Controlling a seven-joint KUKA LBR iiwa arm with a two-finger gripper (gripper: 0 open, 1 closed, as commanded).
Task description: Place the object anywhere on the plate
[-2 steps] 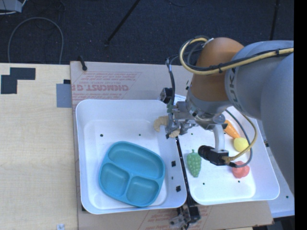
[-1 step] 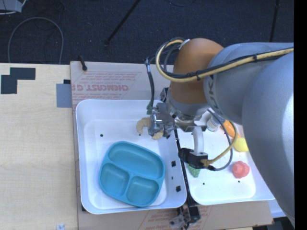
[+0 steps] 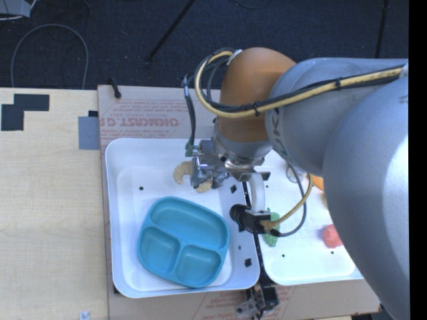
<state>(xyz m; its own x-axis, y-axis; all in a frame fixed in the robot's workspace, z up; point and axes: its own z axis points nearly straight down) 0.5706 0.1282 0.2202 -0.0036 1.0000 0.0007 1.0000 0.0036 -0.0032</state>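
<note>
A blue plate (image 3: 183,242) with three compartments lies in the front of the left white bin (image 3: 123,219). A tan, curved object (image 3: 179,173) rests on the bin floor behind the plate, near the back wall. My gripper (image 3: 201,172) hangs right beside that object on its right, low over the bin. Another tan bit (image 3: 203,187) peeks out just under the gripper; I cannot tell whether it belongs to the same object. The arm's orange band (image 3: 253,92) and grey body cover much of the right bin.
In the right bin (image 3: 313,269) lie a pink-red object (image 3: 331,236), a green object (image 3: 269,238) near the divider, and an orange thing (image 3: 317,183) partly hidden by the arm. Cardboard (image 3: 143,120) sits behind the bins, with wooden bench (image 3: 47,205) on the left.
</note>
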